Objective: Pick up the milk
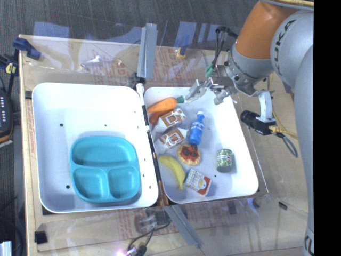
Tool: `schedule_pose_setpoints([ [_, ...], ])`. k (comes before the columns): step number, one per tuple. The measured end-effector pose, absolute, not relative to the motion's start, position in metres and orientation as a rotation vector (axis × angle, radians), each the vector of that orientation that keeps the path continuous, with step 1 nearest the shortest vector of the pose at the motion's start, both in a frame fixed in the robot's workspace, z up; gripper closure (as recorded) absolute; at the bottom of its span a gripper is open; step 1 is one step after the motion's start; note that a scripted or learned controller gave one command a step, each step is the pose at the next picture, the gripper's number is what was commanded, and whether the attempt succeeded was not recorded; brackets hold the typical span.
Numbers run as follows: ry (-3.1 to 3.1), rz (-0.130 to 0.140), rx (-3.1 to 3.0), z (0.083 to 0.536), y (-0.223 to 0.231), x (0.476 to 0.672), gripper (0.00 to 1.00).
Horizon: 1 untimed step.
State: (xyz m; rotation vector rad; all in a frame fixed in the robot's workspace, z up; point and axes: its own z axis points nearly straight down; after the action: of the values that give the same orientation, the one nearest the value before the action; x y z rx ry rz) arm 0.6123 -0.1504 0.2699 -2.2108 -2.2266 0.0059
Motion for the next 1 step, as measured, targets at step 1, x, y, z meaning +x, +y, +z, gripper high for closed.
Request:
schedule_pose_setpoints([
  [1, -2.182, 0.008, -2.254, 0.1923, -0.1205, 0.5737, 0.00],
])
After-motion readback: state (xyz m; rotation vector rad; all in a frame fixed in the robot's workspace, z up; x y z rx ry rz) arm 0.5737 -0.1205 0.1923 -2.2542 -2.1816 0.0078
